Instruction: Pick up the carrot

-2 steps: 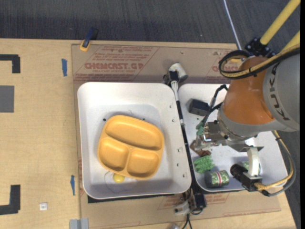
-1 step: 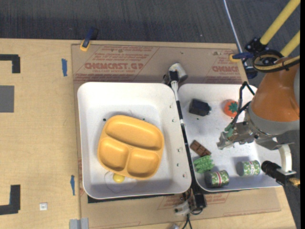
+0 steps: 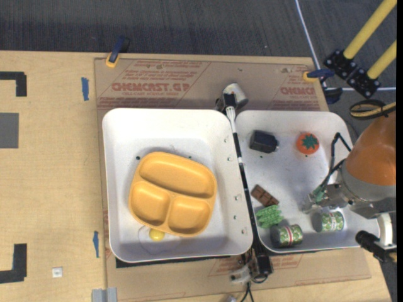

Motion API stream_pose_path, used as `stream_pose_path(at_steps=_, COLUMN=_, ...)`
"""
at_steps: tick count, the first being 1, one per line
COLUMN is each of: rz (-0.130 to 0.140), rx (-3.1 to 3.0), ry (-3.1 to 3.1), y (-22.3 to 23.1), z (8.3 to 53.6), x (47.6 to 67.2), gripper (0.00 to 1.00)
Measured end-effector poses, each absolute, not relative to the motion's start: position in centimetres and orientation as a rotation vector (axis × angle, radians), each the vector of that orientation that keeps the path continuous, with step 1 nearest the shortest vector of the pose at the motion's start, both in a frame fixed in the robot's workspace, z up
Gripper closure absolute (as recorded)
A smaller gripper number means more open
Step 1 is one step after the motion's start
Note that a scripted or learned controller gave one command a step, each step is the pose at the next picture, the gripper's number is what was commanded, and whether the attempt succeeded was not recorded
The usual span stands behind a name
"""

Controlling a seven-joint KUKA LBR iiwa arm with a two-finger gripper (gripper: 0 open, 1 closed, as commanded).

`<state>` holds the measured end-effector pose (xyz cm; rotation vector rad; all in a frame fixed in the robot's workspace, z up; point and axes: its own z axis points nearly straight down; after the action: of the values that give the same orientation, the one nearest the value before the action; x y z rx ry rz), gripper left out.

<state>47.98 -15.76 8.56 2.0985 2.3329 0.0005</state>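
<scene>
**Carrot sits alone near the top of the right bin**

Two shallow white plastic bins lie side by side on a sheet of brown cardboard. The left bin [image 3: 119, 168] holds a glossy yellow plate with three compartments [image 3: 172, 192], its rounded corners smooth and moulded; a small yellow piece [image 3: 155, 234] peeks out from under its lower edge.

The right bin [image 3: 286, 121] carries more. A dark, blocky object [image 3: 263, 141] lies in its upper left, a brown ridged bar [image 3: 264, 197] sits lower down, and just below that is a bright green knobbly toy [image 3: 269, 216]. A green-labelled can [image 3: 287, 234] lies near the bottom rim, and a second can [image 3: 330, 221] is to its right.

The small orange carrot with a green top [image 3: 307, 143] looks round from here, matte, and stands apart from everything else in the upper right of that bin.

The grey arm's gripper [image 3: 322, 199] hangs just above the second can, well below the carrot. Whether it is parted or closed I cannot tell.
</scene>
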Motion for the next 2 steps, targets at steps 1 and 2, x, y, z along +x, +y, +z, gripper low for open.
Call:
stream_pose_path(at_steps=1, rz=0.001, rx=2.069, ry=2.362, y=-13.6, z=18.7, x=48.0, gripper=1.0)
stream_pose_path(at_steps=2, rz=0.002, rx=2.297, ry=2.142, y=-10.8, z=8.5, x=48.0, gripper=1.0)
